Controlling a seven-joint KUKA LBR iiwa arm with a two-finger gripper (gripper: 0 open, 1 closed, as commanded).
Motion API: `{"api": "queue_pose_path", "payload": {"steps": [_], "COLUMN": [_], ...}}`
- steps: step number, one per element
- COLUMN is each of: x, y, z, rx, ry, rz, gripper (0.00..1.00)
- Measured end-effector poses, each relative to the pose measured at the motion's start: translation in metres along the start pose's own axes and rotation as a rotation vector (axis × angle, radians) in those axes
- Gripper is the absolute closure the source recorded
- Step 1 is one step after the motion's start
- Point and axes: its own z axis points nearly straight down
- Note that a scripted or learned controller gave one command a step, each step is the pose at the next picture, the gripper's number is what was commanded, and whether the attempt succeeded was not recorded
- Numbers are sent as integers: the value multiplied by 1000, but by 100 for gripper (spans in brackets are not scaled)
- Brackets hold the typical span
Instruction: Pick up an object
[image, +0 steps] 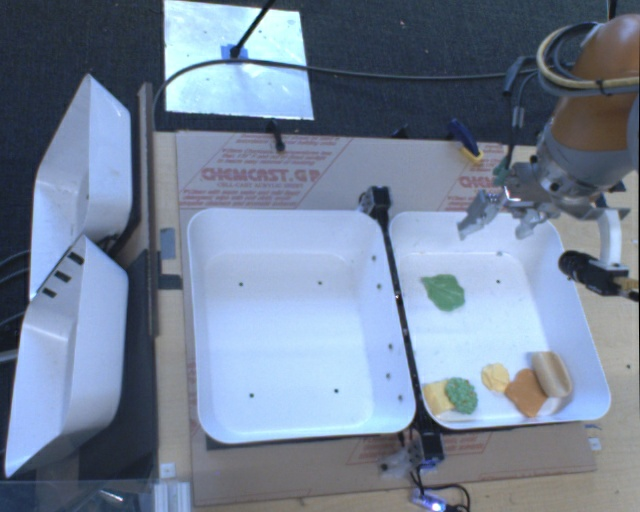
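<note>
Starting at the left bin (290, 330), nothing to grab; the right bin (500, 265) has a green leaf toy (443, 291) in its middle. Above the bin's far edge, the hand (502, 215) hangs, fingers apart, holding nothing. Next it should drop onto the leaf.

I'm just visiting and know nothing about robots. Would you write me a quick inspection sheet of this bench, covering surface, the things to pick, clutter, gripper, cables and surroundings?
Surface: two white bins side by side, left bin and right bin, on a printed board.
Job's things: in the right bin, a green leaf alone mid-bin; along its near edge a yellow piece, green clump, yellow disc, orange piece and bun.
Clutter: nothing seen.
Gripper: gripper open, above the right bin's far edge, holding nothing.
Cables: black cable behind the board.
Surroundings: metal plate; two spare bins at left.
</note>
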Motion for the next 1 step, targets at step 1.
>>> {"api": "queue_pose_path", "payload": {"steps": [1], "x": [-8], "y": [-9], "z": [166], "rx": [14], "ry": [1], "rz": [1], "gripper": [0]}}
